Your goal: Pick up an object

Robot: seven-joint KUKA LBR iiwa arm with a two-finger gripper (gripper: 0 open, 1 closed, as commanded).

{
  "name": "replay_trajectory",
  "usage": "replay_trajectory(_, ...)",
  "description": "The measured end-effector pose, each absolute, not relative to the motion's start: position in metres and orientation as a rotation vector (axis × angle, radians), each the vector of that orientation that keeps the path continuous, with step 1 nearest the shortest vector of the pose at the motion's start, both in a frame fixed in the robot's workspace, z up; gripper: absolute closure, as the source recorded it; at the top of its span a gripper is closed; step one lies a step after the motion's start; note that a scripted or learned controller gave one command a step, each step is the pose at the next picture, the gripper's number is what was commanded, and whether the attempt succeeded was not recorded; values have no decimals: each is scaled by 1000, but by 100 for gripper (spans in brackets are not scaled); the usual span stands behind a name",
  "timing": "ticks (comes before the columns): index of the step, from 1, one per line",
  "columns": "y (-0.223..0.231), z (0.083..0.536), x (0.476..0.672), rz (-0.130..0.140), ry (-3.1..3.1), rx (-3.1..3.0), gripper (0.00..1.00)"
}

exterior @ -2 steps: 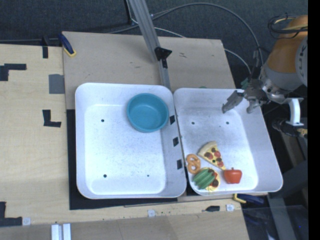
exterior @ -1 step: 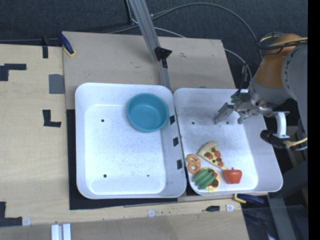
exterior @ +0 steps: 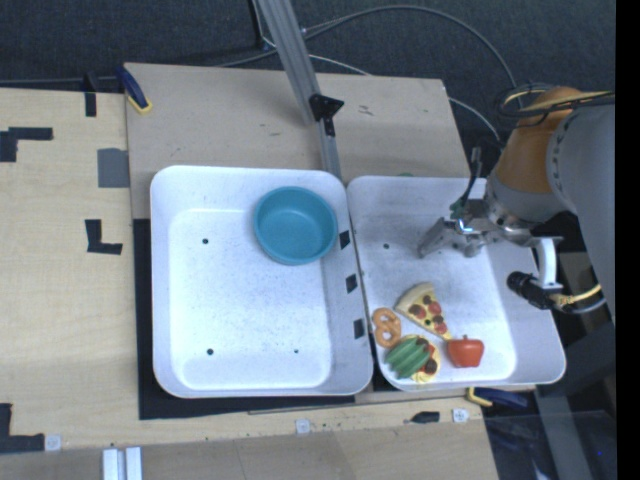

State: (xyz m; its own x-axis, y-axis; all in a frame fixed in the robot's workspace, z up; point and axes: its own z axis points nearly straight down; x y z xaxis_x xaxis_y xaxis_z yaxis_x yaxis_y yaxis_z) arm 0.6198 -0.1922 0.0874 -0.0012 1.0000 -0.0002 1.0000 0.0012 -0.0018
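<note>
Hovering with fingers spread and nothing between them, your pincer (exterior: 432,244) hung well above the yellow plastic pizza slice (exterior: 423,308) near the right white bin's (exterior: 395,208) front, so you needed a centred descent.

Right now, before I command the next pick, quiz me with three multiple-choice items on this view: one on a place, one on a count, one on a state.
1. Where is the blue bowl?
A. left bin, far right corner
B. right bin, near edge
C. on the bench

2. How many toy foods lie in the right bin?
A. two
B. four
C. six

3. The pincer is:
A. lifting the bowl
B. over bare floor of the right bin
C. above the left bin

Answers: 1 A, it sits by the divider; 2 B, pizza slice, pretzel, green vegetable, tomato; 3 B, nothing lies beneath it.
</note>
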Motion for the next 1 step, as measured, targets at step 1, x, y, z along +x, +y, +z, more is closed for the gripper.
replay_trajectory(1, -192, 99, 620, 1, -2223, -2220, 100)
